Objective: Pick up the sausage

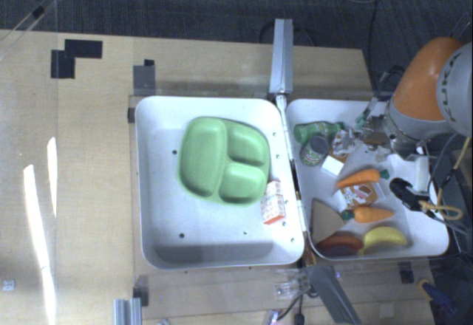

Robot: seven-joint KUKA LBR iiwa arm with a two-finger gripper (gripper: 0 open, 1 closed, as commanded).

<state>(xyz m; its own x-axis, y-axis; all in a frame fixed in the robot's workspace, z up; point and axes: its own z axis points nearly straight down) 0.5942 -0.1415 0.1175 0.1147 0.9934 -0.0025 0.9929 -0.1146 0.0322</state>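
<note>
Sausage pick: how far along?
Nothing looks done yet: the sausage lies at the near edge of the right bin, beside the banana. In hand: the claw sits over the bin's far side, near the green can. Left: move to the sausage, grasp, lift.

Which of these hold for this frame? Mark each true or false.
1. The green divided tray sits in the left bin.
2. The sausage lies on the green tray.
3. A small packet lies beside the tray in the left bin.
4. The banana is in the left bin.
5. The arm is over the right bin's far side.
1. True: the green tray sits in the left bin.
2. False: the sausage lies at the right bin's near edge.
3. True: the packet lies at the tray's right.
4. False: the banana is in the right bin, beside the sausage.
5. True: the arm hangs there.
</note>
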